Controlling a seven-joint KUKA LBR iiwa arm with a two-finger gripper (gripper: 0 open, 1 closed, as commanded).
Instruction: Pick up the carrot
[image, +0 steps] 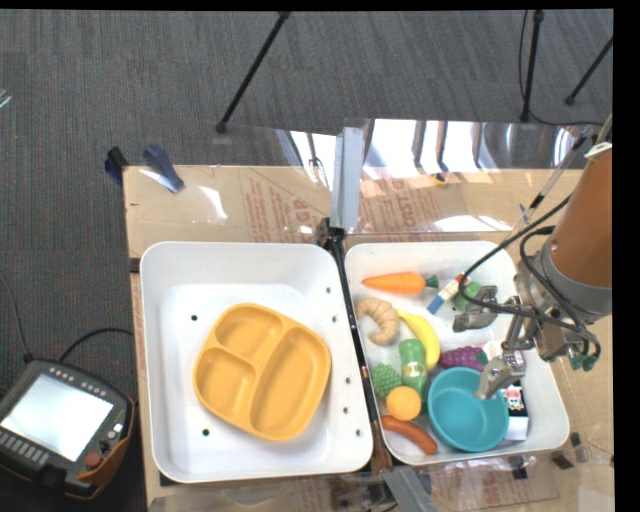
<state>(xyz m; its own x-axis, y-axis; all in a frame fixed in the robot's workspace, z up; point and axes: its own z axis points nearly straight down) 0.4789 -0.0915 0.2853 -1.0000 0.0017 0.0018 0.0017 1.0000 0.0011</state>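
Camera view: carrot (395, 284) lies at the right bin's (556, 398) far end; gripper (487, 350) hovers open, empty, over the bowl (462, 415). No writing legible.

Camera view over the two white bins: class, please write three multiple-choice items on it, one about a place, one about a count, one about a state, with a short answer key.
1. Where does the orange toy carrot lie?
A. on the yellow tray
B. near the far edge of the right white bin
C. on the floor

2. How many compartments has the yellow plastic divided tray?
A. three
B. one
C. five

3. What is the state of the carrot?
A. standing upright
B. lifted above the bin
C. lying flat, apart from the gripper

Key: 1 B, it rests along that bin's far side, beyond the beige toy croissant. 2 A, three hollows show in the tray. 3 C, it lies on its side on the bin floor, with the gripper nearer the teal plastic bowl.
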